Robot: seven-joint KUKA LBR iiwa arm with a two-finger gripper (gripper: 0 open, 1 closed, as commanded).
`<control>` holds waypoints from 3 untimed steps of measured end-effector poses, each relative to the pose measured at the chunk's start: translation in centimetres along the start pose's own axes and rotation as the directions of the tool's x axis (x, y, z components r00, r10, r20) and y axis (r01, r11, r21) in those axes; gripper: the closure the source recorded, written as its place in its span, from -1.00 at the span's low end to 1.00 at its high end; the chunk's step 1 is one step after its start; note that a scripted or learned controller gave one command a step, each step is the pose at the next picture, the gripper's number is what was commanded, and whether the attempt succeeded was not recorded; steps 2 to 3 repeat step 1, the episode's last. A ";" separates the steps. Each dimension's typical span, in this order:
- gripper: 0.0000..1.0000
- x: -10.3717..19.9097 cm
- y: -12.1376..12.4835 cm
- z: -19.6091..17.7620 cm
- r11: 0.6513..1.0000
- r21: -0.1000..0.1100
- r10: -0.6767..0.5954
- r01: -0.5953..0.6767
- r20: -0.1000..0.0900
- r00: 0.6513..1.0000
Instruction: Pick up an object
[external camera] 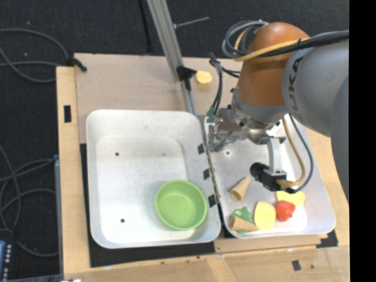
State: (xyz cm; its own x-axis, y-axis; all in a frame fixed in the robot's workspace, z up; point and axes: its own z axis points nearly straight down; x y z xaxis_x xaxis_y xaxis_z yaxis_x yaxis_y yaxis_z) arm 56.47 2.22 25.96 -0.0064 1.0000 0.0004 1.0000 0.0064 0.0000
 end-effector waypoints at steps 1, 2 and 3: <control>1.00 5.6 -0.6 0.9 1.000 0.001 0.000 0.000 0.000 1.000; 1.00 5.6 -0.6 0.9 1.000 0.001 0.000 0.000 0.000 1.000; 1.00 5.6 -0.6 0.9 1.000 0.001 0.000 0.000 0.000 1.000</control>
